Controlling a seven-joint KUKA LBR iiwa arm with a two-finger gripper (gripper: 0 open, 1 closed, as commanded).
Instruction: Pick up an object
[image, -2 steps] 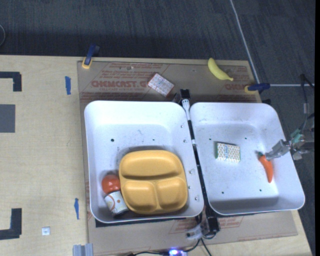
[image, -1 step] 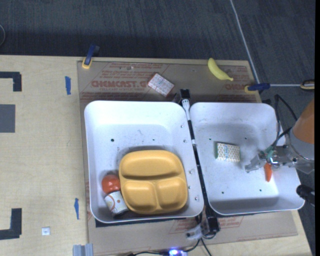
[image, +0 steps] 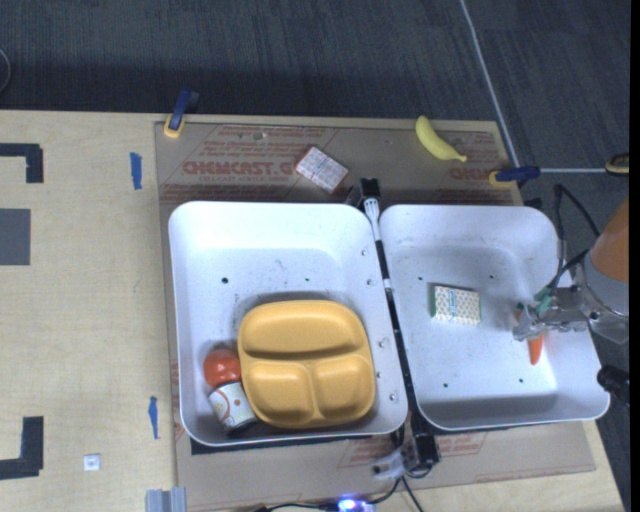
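My gripper is over the right side of the right bin, reaching in from the right. It is shut on a small orange toy carrot, whose pointed orange end sticks out below the fingers. A bit of green shows above them. A small pale patterned packet lies flat on the right bin's floor, to the left of the gripper and apart from it.
The left bin holds a yellow divided tray, with a red-orange ball and a small white can at the tray's left. Behind the bins, a yellow banana and a patterned card lie on the cardboard.
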